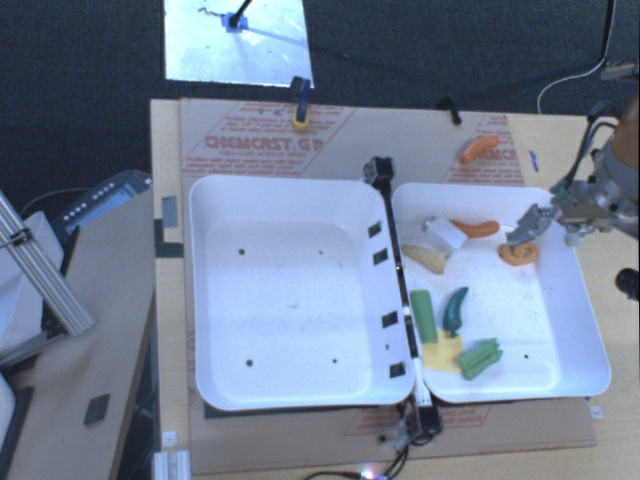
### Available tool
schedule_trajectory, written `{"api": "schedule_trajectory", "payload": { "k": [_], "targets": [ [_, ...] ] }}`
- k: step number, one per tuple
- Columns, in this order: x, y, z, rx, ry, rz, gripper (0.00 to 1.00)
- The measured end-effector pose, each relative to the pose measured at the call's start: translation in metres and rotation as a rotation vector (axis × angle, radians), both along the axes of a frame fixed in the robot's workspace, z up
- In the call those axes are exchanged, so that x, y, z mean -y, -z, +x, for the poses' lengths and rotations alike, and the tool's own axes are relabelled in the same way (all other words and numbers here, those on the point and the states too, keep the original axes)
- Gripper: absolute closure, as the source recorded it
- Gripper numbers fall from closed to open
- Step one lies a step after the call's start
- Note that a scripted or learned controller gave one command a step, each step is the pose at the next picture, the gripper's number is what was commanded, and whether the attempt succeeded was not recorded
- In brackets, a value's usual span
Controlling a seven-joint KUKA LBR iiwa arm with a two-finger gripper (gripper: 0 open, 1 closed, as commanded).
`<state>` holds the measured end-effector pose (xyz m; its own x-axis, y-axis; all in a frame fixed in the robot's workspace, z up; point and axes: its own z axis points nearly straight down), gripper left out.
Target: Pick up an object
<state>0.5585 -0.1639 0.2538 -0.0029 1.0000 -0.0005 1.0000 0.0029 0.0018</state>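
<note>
- Orange curled toy [518,255], the likeliest pick, lies in the right bin [575,298] near its far right corner, just below and touching-close to my end effector [527,225].
- My end effector hangs over that corner, reaching in from the right; whether it is spread or pressed together I cannot tell, and nothing is visibly pinched in it.
- I judge this to be the approach stage: the tool sits above the curled piece rather than around it, so a descent remains before any grasp.
- An orange carrot-like piece [476,229] lies just left of the curl, beside a white block [444,234] and a pale wedge [427,259]; that crowding could foul a sloppy approach.
- Toward the bin's near side, a light green stick [423,315], dark green pepper [456,309], yellow piece [440,353] and a green bundle [479,357] cluster well apart from my tool.
- The left bin [290,298] adjoins the right one along a clipped seam.
- Another orange piece [480,148] rests outside the bins on the table [260,133], out of the work area.
</note>
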Motion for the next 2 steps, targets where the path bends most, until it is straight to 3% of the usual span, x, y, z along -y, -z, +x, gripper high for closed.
{"api": "schedule_trajectory", "payload": {
  "k": [1,2],
  "targets": [
    [0.000,-0.011,0.001,0.004,-0.003,0.000,1.00],
    [-0.021,-0.134,0.108,0.021,-0.007,-0.005,1.00]
  ]
}}
